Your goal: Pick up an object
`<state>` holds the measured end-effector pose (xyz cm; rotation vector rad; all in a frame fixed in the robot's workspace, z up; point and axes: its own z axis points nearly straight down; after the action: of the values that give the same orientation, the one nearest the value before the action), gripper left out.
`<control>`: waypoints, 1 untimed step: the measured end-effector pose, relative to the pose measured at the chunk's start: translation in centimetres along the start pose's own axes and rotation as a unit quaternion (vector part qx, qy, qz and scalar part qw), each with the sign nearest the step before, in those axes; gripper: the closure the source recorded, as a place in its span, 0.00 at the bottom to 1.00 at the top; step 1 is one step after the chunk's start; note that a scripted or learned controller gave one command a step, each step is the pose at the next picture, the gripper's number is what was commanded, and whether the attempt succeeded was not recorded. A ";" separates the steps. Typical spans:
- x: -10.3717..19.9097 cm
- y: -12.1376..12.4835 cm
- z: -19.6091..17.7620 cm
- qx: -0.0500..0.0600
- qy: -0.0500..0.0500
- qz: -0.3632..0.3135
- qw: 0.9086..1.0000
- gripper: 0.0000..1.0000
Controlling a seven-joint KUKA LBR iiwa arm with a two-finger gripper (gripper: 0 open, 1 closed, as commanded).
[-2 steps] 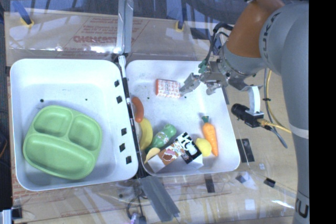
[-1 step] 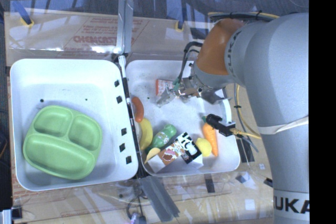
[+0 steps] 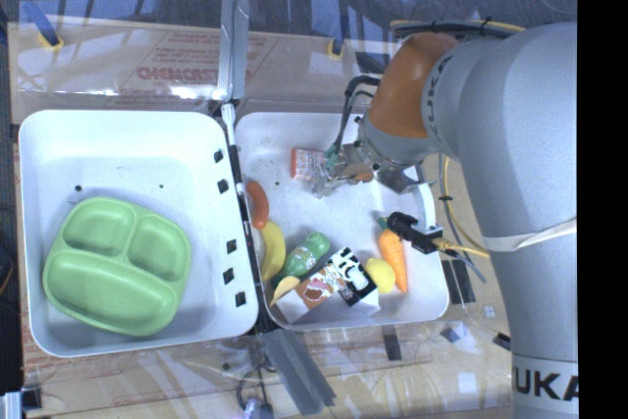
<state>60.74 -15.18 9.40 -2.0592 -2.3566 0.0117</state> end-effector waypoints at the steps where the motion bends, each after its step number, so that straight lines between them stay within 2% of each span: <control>1: 0.0 0.0 0.0 0.000 0.000 0.000 1.000 0.00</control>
<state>60.73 -15.19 9.40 -2.0593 -2.3569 0.0122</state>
